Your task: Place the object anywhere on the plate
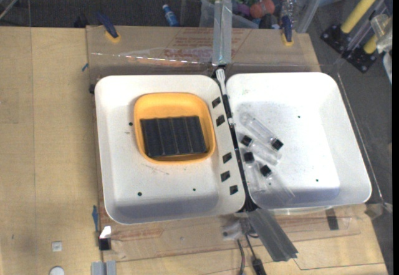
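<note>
Two shallow white bins, side by side at centre frame.

Item 1: left bin [112,143], centre-left of frame. It holds an orange plate [171,100] with rounded corners, sitting flat in the bin's upper middle.

Item 2: dark ridged block [173,135], rectangular. It lies flat on the plate, wholly within the rim and slightly toward the plate's lower edge. Judged to be the task's object. It rests on its broad face, so it should stay put without support, and on that reading the placement looks complete.

Item 3: right bin [324,111], centre-right of frame. It holds a clear plastic piece [262,146] with small black parts, lying at a slant in the bin's left half, near the divider and well apart from the plate. Its exact shape is hard to make out. It may be a spare object awaiting a later try.

Item 4: row of small black tabs [224,158] along the seam where the bins meet, probably clips joining the two rims.

Item 5: pincer. Whether it is spread or pressed together cannot be told.
</note>
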You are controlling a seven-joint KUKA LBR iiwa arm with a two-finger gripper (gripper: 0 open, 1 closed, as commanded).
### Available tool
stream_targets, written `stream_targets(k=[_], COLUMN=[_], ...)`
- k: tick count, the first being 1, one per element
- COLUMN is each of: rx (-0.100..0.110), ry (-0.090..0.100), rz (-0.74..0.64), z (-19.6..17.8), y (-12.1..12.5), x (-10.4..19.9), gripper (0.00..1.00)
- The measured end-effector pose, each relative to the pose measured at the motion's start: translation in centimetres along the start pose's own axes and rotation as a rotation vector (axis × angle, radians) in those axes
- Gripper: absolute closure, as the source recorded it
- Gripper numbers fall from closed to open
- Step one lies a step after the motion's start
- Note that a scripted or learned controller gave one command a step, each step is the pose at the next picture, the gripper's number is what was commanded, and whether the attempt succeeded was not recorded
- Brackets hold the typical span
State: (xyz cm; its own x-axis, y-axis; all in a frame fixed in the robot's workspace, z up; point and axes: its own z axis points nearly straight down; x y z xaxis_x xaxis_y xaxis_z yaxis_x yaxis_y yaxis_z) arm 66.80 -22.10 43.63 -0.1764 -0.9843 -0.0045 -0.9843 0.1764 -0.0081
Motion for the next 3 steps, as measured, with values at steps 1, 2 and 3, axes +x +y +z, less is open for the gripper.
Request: stream_targets(k=[1, 2, 3], rx=[-0.003, -0.005, -0.002], ry=[-0.001, -0.002, 0.0], rz=[-0.371, -0.572, -0.978], z=[0.1, 0.1, 0.1], y=[0.0, 0.2, 0.2], x=[0.0, -0.7, -1.3], gripper=[1.0, 1.0, 1.0])
